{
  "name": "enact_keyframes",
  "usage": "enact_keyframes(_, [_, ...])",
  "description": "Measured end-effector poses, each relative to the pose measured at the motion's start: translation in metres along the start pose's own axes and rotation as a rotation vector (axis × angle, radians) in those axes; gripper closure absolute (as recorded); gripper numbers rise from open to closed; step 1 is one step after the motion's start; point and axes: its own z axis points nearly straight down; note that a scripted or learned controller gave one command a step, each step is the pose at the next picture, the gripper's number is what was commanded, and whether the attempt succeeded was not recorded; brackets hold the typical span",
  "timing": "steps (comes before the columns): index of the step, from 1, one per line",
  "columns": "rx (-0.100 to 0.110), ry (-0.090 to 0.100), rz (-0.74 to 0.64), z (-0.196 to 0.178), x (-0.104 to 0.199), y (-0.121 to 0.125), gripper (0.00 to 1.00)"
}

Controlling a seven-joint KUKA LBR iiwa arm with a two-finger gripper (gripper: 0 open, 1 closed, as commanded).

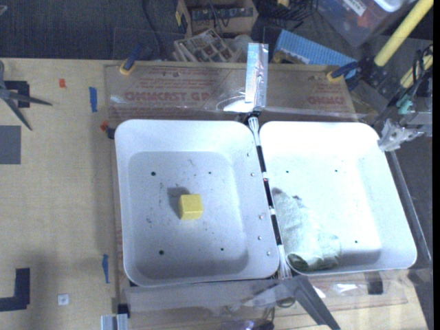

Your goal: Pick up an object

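Note:
A small yellow block (pixel 191 206) lies flat near the middle of the left white bin (pixel 137 150), casting a short shadow to its upper left. A rolled greyish-white cloth (pixel 302 236) lies in the right white bin (pixel 357 157). It runs along that bin's left wall, and its dark open end sits in the front left corner.
A thin divider (pixel 265 184) separates the two bins. Behind them stands a clear plastic sheet (pixel 206 95) held by blue clamps, with cluttered boxes and cables further back. A metal bracket (pixel 395 133) sits at the right bin's far right corner. To the left is the bare wooden bench (pixel 55 184).

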Motion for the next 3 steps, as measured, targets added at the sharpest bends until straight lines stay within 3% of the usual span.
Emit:
enact_keyframes(1, [-0.004, -0.002, -0.195, -0.074, 0.033, 0.088, 1.0])
enact_keyframes(2, [-0.007, -0.005, -0.742, -0.097, 0.033, 0.089, 1.0])
enact_keyframes(3, [-0.002, -0.001, -0.557, -0.112, 0.098, 0.071, 1.0])
